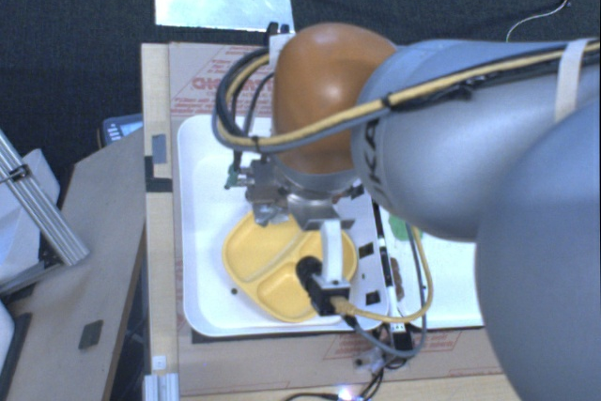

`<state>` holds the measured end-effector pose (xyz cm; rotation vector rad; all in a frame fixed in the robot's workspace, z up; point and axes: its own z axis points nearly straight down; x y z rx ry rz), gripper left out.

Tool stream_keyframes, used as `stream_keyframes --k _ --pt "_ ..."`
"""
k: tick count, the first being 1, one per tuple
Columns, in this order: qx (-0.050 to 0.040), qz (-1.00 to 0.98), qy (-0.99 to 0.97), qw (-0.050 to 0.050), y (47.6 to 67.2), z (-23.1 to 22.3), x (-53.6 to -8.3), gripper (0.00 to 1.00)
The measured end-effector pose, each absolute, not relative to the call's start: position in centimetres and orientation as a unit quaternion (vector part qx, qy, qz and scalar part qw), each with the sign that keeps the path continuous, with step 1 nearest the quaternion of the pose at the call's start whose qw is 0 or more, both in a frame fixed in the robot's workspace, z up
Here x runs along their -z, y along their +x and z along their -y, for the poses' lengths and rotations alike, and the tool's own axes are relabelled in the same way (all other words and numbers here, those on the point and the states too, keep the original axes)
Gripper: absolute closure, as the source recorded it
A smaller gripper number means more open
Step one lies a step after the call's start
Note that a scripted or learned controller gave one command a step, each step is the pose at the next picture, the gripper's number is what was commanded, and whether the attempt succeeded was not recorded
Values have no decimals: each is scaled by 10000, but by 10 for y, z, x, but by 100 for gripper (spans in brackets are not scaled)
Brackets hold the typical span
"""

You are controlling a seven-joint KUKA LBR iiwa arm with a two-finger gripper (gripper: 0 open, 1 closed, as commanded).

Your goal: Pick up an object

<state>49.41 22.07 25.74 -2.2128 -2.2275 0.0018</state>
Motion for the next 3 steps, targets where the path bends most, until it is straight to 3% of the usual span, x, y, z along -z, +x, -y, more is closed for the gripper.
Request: stream_keyframes --k 1,2,3 --pt "-1 7059 -7083 -3 487 -161 -268 100" --pt "23 7084 -7059 -10 487 -162 -313 100" --pt "-18 7065 -7077 -1 529 -143 -247 100"
